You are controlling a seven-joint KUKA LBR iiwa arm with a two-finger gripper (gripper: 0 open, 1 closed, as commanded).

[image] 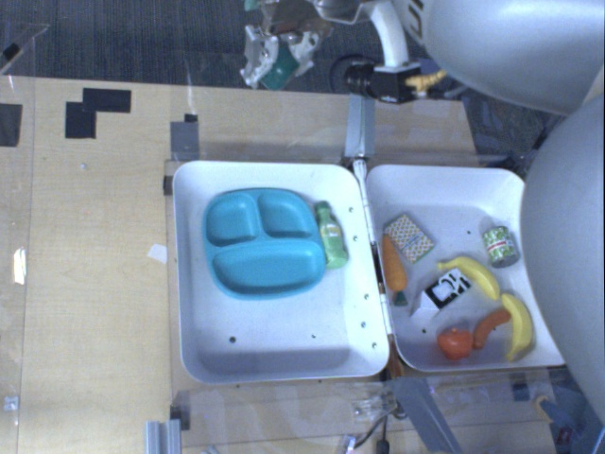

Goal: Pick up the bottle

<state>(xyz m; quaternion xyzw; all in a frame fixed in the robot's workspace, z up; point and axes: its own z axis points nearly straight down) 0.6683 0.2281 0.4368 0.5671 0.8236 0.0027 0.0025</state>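
Observation:
The bottle (331,236) is small, pale green and translucent with a green cap. It lies in the left bin (274,348), against the right edge of a blue divided plate (263,244). My gripper (277,60) hangs high above the bench beyond the far rim of the left bin, well away from the bottle. Its fingers stand apart, and nothing from the bins is between them. The grey arm fills the upper right of the view.
The right bin (501,189) holds a carrot (393,265), a patterned packet (408,237), a small can (499,245), two bananas (473,274), a black-and-white box (448,289), a tomato (455,343) and a sausage (492,325). The bins touch along a shared rim.

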